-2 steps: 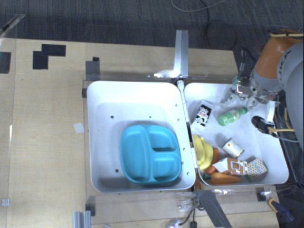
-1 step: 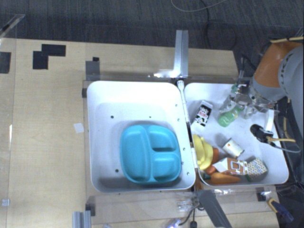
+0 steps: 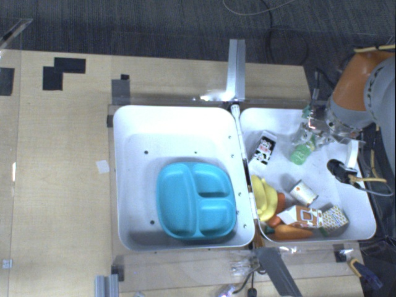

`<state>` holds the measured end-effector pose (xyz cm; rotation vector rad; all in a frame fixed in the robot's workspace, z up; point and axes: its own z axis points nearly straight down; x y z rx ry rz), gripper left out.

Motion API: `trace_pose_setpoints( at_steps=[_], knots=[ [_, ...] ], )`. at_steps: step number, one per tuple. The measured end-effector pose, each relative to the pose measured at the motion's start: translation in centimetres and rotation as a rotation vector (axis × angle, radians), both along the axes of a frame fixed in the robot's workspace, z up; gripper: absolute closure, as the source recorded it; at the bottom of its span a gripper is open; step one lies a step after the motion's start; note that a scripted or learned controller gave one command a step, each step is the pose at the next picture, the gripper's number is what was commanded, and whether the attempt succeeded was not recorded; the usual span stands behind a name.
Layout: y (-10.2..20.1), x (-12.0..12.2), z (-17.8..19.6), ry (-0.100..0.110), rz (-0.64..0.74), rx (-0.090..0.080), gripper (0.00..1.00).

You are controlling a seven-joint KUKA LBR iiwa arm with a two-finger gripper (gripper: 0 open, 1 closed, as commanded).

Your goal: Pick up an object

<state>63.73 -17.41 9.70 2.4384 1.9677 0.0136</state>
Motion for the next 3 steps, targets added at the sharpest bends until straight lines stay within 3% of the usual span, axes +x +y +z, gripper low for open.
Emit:
trace_pose_setpoints(
  at_steps=[1,2,3],
  knots=[
    [4.4,2.6,9.9,0.007,-0.015,0.0,1.0],
    [3.7,3.3,11.9,0.009,-0.221,0.002,1.0],
    [-1.9,0.3,19.0,0.008,-0.352,0.002,1.0]
  ],
)
